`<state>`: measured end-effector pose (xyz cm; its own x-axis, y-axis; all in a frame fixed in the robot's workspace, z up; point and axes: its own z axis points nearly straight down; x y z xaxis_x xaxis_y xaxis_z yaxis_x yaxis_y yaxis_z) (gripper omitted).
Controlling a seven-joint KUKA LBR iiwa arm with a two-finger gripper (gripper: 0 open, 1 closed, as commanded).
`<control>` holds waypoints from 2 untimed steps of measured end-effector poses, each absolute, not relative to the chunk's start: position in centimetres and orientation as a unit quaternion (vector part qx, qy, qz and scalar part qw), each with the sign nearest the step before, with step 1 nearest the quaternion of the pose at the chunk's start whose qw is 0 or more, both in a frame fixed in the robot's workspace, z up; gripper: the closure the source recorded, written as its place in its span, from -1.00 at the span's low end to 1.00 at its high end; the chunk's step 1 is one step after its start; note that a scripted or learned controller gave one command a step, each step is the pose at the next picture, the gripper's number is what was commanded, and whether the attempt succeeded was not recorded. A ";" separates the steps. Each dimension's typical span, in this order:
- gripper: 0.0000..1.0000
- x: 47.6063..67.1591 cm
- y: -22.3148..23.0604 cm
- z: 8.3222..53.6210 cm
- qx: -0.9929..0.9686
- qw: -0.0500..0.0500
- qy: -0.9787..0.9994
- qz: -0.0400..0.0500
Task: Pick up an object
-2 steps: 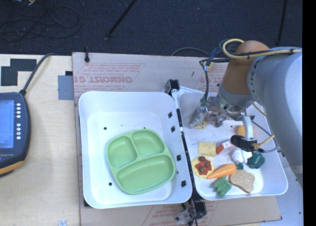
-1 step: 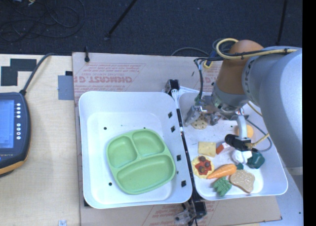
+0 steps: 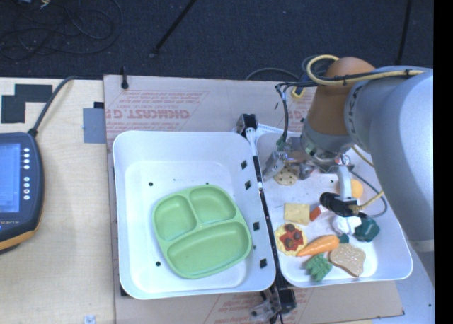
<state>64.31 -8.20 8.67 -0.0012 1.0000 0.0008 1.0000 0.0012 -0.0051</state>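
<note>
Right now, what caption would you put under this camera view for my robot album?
Grey arm reaches its pincer over a cookie in the right bin; a green tray sits in the left bin.

Across the pale worktop (image 3: 64, 273), a cardboard sheet (image 3: 156, 107) with red lettering seen upside down, bearing two white bins side by side. In the left bin (image 3: 120, 209), a green divided tray (image 3: 202, 230) with three compartments, lying flat and slightly turned. Touching it along a row of black clips (image 3: 256, 227), the right bin (image 3: 403, 262). At the far left, a handheld pendant (image 3: 14, 188) with a lit screen, near a grey patch (image 3: 93, 125). Beyond, dark floor (image 3: 248, 18) with loose cables (image 3: 78, 18)
</note>
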 end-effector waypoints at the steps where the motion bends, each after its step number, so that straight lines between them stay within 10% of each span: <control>1: -1.00 59.7 -10.8 8.8 -0.708 0.002 -0.706 0.001; 2: -1.00 64.6 -8.4 9.0 -0.706 0.000 -0.708 0.000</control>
<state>64.55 -8.39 8.99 -0.0029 1.0000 0.0006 1.0000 0.0029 0.0002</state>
